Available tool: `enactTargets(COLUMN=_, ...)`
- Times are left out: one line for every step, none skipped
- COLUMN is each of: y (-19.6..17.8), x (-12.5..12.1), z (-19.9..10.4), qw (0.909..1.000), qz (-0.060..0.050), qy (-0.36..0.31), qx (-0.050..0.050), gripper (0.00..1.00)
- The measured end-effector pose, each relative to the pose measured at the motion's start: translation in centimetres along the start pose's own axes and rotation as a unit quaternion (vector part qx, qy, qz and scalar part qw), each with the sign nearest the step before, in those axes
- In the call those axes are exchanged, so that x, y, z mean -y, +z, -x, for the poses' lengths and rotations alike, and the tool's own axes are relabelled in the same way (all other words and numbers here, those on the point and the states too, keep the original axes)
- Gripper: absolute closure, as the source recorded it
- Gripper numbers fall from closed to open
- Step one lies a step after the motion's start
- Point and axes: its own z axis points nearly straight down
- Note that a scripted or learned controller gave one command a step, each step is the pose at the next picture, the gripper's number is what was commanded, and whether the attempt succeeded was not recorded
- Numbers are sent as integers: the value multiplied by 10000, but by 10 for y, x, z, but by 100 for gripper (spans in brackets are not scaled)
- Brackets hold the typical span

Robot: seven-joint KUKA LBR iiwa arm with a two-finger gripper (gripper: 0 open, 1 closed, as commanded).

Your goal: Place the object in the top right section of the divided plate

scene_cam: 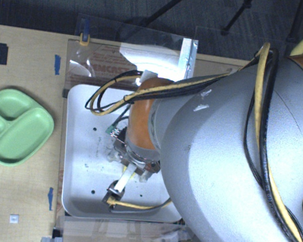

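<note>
The green divided plate (12, 126) lies on the wooden bench at the far left, with two small sections toward the top and one long section at the lower right, all bare. My gripper (133, 164) hangs low over the middle of the white bin (75, 185), pointing down below the orange band. The wrist hides what is under it. A small green bit (111, 131) sits beside the wrist on its left; I cannot tell what it is. The bin floor to the left carries just a few dark specks.
The big grey arm body (235, 155) covers the right half of the view and the bin's right side. A clear plastic sheet (148, 57) stands behind the bin. Blue tape strips and black corner marks dot the bench between plate and bin.
</note>
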Motion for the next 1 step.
enactTargets(y=-3, x=15, z=12, qw=9991, qz=-8, qy=-431, qx=8, gripper=0)
